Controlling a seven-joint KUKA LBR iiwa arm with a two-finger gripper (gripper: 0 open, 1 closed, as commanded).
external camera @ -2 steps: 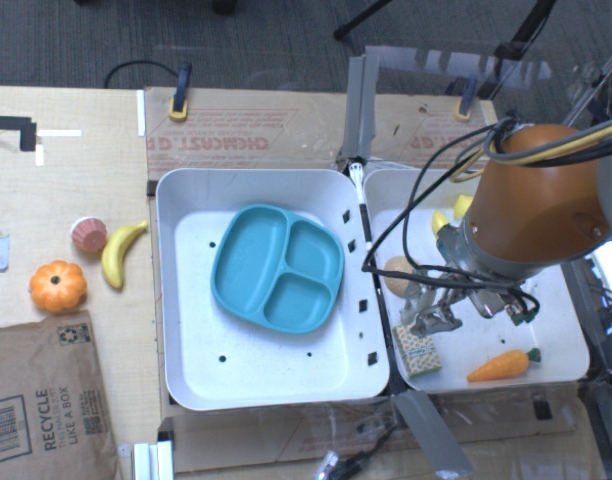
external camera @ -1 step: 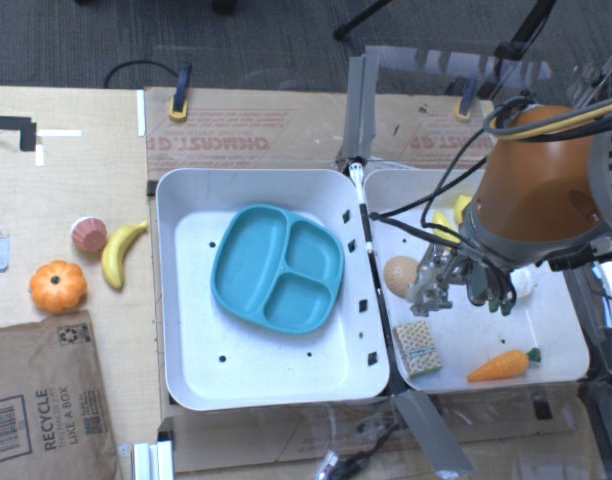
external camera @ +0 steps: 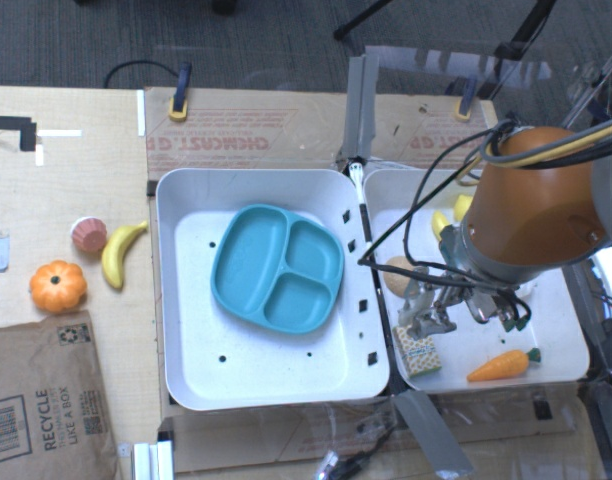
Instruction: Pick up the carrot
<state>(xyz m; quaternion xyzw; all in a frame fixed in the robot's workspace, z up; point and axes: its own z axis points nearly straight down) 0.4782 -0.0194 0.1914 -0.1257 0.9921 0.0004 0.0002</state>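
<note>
My gripper (external camera: 448,313) hangs low over the right bin (external camera: 566,293), near its left wall and toward the front. My fingers sit under a tangle of cables and my own orange band, so I cannot tell whether they are spread or closed; nothing shows between them. The carrot (external camera: 501,365) lies on the floor of that bin near the front edge, its green top pointing right, apart from my gripper. A small patterned box (external camera: 419,354) sits in the front-left corner, just below my gripper. A pale rounded object (external camera: 396,274), perhaps an egg or potato, rests by the left wall. The left bin (external camera: 186,298) carries a blue divided plate (external camera: 278,268).
</note>
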